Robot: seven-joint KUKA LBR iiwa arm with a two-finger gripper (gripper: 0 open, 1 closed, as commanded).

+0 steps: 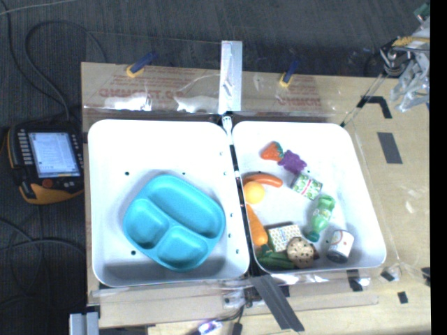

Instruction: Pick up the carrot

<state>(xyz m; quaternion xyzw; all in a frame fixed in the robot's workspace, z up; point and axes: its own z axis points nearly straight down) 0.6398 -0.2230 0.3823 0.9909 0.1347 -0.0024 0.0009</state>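
The carrot [257, 230] is a long orange piece lying against the left wall of the right bin [363, 187], pointing toward the front, with dark green leaves [276, 260] at its near end. A yellow-orange ball [253, 193] touches its far end and a checkered box [283, 236] lies right beside it. A pale grey piece that looks like my gripper [412, 86] hangs at the top right edge of the view, outside the bins and far from the carrot. It is blurred and cut off by the frame.
The right bin also holds an orange-red roll [262, 181], a red-and-green toy [272, 151], purple grapes [293, 162], a green-white carton [306, 185], a green bottle [321, 215], a cookie [300, 250] and a small cup [340, 244]. A blue divided plate [174, 220] lies in the left bin [105, 159].
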